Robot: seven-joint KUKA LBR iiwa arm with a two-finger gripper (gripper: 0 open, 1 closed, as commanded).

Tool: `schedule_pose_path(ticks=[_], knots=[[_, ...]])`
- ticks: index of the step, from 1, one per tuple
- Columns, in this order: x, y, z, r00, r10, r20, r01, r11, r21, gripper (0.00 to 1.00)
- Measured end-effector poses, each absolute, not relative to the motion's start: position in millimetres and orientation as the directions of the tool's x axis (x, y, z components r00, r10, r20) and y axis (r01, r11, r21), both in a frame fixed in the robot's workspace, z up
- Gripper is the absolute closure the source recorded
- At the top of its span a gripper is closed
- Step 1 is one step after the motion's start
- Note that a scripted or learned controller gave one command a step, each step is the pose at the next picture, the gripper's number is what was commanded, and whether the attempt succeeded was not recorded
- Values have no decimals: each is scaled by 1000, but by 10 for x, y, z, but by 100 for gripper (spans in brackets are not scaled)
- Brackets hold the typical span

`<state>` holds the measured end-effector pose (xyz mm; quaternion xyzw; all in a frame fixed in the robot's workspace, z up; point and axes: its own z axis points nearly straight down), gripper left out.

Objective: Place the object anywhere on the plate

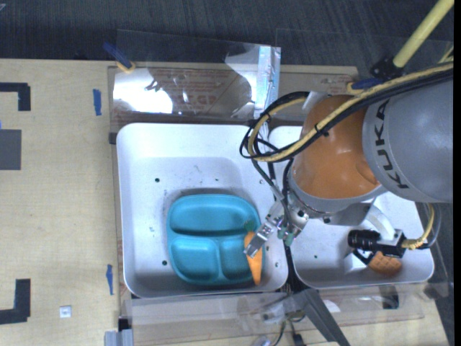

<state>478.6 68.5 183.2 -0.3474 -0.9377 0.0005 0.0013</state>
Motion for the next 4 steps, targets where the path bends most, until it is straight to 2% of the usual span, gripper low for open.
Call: schedule_pose_path(ticks=[1, 2, 3, 4], knots=[[5360, 1053, 1135, -770, 637, -25, 637, 770, 32, 0], [6142, 836, 1894, -840, 543, -9, 543, 840, 7, 0], [6586, 278, 1863, -965, 263, -9, 263, 965, 2, 0], [6545, -560, 1998, -963, 269, -12, 269, 963, 0, 0]])
